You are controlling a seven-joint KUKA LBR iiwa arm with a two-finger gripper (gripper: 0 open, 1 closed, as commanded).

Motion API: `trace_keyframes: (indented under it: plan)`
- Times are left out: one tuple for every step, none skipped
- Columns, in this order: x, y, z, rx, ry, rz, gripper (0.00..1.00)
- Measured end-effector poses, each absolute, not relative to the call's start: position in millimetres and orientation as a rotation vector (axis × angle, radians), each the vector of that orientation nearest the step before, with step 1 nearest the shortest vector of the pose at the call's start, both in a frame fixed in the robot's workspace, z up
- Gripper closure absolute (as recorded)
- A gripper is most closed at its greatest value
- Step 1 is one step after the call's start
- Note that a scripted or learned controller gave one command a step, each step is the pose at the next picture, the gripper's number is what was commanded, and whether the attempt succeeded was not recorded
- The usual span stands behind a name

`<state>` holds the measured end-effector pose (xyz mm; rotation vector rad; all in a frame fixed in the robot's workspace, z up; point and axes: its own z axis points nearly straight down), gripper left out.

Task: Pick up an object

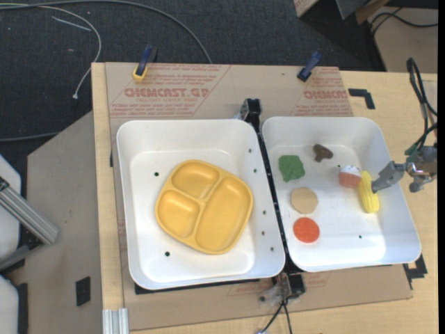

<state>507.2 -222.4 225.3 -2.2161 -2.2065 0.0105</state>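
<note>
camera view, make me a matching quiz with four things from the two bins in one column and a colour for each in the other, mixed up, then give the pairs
Things:
1. divided plate in the left bin
2. round disc nearest the front of the right bin
3. leafy piece near the right bin's left wall
4. small lump at the back of the right bin

Colours:
A. brown
B. green
C. yellow
D. red-orange

Pairs: 1-C, 2-D, 3-B, 4-A
</note>
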Motion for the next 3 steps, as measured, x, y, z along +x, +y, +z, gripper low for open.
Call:
trace_keyframes:
  plan:
    - [510.3, -222, 233, -2.22, -2.221, 0.0, 0.0]
    - [510.0, -220, 191, -2.217, -2.217, 0.002, 0.0]
    - [502.7, -218, 131, -2.217, -2.216, 0.002, 0.0]
